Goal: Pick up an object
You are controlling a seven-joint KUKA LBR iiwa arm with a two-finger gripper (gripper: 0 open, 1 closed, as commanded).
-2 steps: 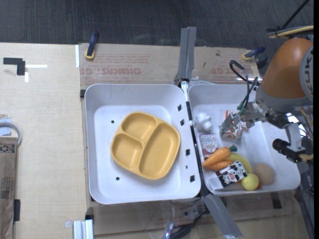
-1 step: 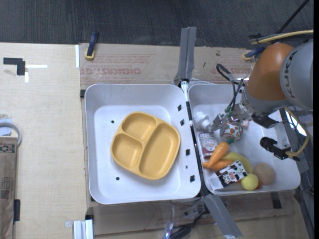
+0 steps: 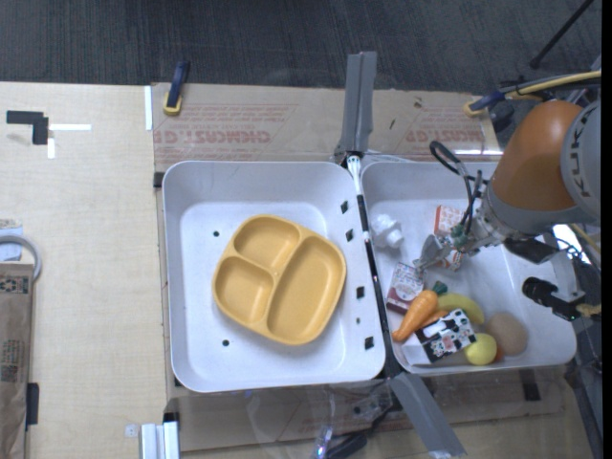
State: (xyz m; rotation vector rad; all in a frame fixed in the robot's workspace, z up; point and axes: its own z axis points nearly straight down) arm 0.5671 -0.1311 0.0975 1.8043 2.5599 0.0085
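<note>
Arm reaches in from the right edge, wrist bent down over the right bin (image 3: 564, 352); gripper (image 3: 442, 253) low at centre-right, grip state impossible to tell. Carrot (image 3: 413, 316) lies just below it.

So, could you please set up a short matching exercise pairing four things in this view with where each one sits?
Things:
1. yellow divided plate
2. carrot
3. gripper
4. blue-handled clamp

Places:
A. on the bench beyond the left bin
B. near the front of the right bin
C. in the left bin
D. over the middle of the right bin

Pairs: 1-C, 2-B, 3-D, 4-A
</note>
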